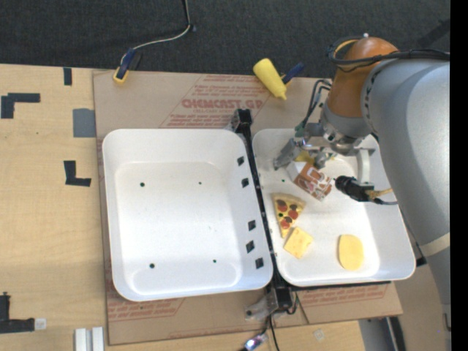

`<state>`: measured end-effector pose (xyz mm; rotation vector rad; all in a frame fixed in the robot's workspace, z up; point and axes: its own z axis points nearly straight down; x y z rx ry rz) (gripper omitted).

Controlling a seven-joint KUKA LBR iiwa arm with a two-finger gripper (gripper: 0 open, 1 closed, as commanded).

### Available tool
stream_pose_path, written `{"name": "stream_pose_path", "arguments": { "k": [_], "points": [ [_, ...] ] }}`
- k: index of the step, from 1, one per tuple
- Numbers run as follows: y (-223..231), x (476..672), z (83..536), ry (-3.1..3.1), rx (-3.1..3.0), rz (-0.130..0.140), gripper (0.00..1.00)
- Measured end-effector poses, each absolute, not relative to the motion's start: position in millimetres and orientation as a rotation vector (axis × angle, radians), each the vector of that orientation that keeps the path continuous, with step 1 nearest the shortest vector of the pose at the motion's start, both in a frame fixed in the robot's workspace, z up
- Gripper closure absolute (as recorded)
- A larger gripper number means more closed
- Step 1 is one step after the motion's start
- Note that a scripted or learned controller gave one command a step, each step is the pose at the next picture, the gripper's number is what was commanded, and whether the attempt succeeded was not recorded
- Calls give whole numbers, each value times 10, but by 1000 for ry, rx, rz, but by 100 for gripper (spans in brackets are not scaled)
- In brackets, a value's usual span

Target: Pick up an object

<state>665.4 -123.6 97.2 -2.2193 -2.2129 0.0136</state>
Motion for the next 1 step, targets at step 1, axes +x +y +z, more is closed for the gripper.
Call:
{"name": "stream_pose_path", "arguments": {
  "k": [1],
  "points": [
    [-1220,6662,1113,-2219,-2218,14,100]
  ]
}}
